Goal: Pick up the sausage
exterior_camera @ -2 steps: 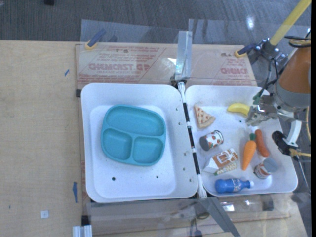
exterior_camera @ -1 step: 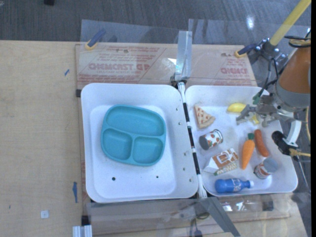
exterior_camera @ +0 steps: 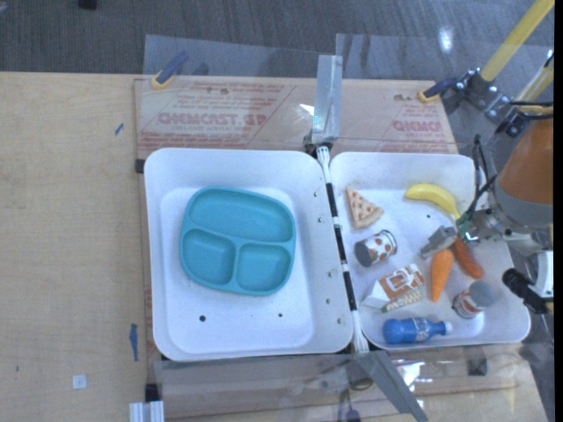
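End effector (exterior_camera: 447,237) hovers just above the sausage (exterior_camera: 467,258) in the right bin (exterior_camera: 519,323); I cannot tell its state. Descend centred, avoiding the adjacent carrot (exterior_camera: 440,273).

Grey arm with orange band reaching in from the right, tool (exterior_camera: 447,238) lowered, angled leftward

My arm (exterior_camera: 532,178) shows an orange band over a grey wrist section. A thin dark cable runs down beside it, and the gripper (exterior_camera: 442,238) is dull grey metal.
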